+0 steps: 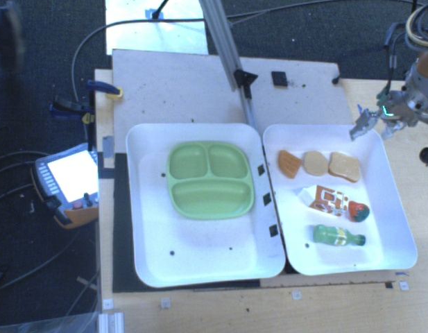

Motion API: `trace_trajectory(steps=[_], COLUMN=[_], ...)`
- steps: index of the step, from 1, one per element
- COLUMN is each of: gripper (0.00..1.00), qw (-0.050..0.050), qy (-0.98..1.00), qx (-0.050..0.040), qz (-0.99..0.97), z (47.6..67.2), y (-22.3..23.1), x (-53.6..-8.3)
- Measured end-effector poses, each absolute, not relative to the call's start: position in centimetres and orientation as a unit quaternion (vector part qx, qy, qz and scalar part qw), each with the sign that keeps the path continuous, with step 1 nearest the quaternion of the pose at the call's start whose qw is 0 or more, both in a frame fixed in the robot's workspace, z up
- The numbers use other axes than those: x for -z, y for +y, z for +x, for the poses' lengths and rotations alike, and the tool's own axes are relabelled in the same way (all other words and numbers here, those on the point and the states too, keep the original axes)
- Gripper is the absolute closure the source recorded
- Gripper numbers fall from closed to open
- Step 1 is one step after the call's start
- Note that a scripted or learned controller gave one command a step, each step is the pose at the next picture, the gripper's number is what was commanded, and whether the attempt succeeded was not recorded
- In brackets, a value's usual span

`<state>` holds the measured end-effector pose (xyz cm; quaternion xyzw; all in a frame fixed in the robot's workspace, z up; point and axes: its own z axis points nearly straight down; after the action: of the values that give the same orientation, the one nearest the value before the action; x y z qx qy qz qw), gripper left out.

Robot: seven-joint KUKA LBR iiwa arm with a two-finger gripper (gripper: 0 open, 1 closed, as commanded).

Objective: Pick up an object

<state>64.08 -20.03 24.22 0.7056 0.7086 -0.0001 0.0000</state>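
The grey two-finger gripper hovers open and empty over the right white bin's far corner, its approach barely begun, needing a descent toward the tan bread slice nearby.

Camera view: fixed above the surface, looking down at a slant.
Span: both bins, arm at 3 o'clock.
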Motion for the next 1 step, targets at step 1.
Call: trace_trajectory(steps=[1], gripper=[0.0], qw=[0.001], qy=[0.709], qx=[-0.0006], qz=[0.705], z=[64.14], y=[-20.03], x=[-24.35])
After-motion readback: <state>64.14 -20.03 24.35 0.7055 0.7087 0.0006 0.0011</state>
